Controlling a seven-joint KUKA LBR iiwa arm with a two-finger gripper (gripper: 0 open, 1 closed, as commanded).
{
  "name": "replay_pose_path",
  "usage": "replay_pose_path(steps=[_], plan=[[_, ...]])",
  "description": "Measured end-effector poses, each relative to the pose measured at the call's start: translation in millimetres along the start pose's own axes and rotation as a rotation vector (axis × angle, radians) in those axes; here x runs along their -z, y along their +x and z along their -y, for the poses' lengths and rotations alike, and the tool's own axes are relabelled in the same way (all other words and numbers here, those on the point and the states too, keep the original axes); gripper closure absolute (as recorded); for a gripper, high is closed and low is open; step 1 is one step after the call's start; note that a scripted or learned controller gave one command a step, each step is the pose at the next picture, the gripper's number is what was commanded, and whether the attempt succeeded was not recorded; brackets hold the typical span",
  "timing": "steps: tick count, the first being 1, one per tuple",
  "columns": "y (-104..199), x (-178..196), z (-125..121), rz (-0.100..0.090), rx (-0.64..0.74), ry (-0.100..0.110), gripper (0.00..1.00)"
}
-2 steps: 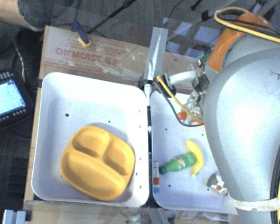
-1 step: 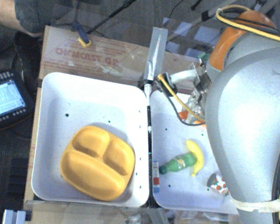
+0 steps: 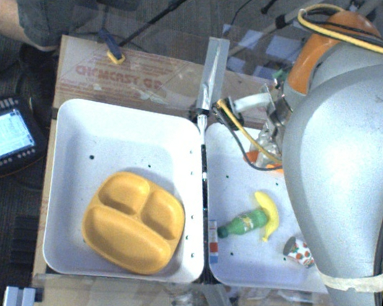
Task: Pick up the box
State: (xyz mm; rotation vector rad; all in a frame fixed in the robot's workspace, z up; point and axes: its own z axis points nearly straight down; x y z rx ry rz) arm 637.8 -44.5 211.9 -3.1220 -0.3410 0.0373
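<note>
The pick is not yet done. The likely box (image 3: 299, 252), a small spotted white thing, lies at the right bin's (image 3: 230, 265) near right corner, half hidden under the arm (image 3: 345, 154). Its long axis and heading cannot be told. The jaws are over the bin's far edge, well apart from it; whether open or closed cannot be told. 1 bottle (image 3: 243, 224) and 1 banana (image 3: 267, 213) lie nearby.
</note>
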Motion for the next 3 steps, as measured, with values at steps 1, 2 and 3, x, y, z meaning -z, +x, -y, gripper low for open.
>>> replay_pose_path(steps=[1, 2, 3], plan=[[-4, -30, 44, -0.016, 0.278, -0.008, 1.0], [-1, -30, -17, -0.018, 0.017, -0.005, 1.0], [-1, -30, -17, -0.018, 0.016, -0.005, 0.0]])
